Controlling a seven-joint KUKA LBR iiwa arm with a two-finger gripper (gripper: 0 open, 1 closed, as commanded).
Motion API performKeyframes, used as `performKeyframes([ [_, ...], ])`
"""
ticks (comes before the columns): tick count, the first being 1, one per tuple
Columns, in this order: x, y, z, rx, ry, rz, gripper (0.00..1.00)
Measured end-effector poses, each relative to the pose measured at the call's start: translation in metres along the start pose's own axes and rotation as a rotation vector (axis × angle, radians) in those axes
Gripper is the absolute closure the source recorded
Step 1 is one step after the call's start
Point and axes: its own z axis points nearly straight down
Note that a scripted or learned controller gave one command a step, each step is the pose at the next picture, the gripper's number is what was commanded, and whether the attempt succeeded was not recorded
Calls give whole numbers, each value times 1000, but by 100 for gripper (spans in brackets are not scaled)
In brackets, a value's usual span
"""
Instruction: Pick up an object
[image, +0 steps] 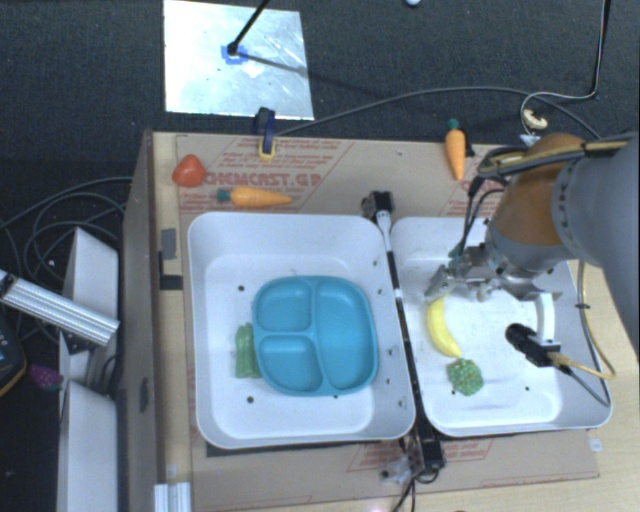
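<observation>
**Arm Over the Right Bin, Before a Pick**

Across the left bin (215, 300) lie a blue plate (315, 335) and a green piece (245, 352). Right bin (575, 410): banana (442, 328), green ball (464, 376), just below the gripper (462, 280). A centred, vertical descent over the banana seems best. The wrist hides the jaws; their state cannot be told.

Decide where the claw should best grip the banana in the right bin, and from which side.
Grip the banana at its middle, coming from above, with the closing direction across its narrow width. It lies flat on the bin floor, long axis running top to bottom, with bare floor on both sides; the broccoli crowds its lower end.
</observation>
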Motion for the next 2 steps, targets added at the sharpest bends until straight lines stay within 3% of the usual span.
performKeyframes([
  [1,20,-28,8,-4,-1,3,0],
  [2,20,-27,-2,-6,-2,4,100],
])
